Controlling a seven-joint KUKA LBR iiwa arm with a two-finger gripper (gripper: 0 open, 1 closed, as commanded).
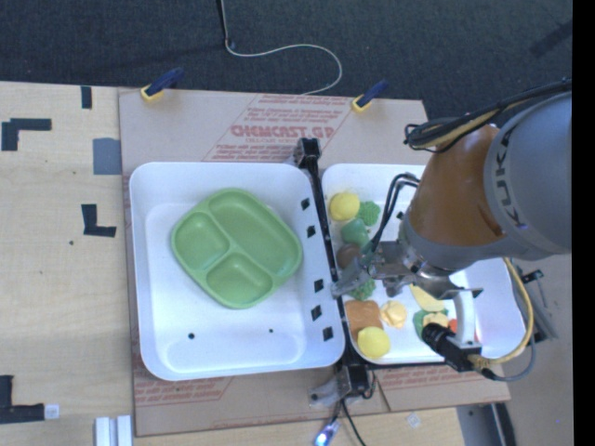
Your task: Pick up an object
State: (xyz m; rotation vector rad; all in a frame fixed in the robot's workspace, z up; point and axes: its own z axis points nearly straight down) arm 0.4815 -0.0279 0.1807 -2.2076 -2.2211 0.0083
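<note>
The big grey arm [502, 193] with its orange band comes in from the right and bends down over the right bin [507, 328]. Its pincer [364, 282] hangs low by that bin's left wall, and I cannot tell how it is set or if it has hold of anything.

Left of the pincer, past the wall, sits the left bin [158, 268]. In it lies a green plate [237, 246] with three parts.

The small toys are all in the right bin, close to the pincer. Just above it are a yellow ball [344, 205] and some green bits [364, 219]. Just below it is an orange-brown block [363, 315], and below that a yellow lemon [374, 343]. To the right of the block lies a small pale yellow piece [394, 315].
</note>
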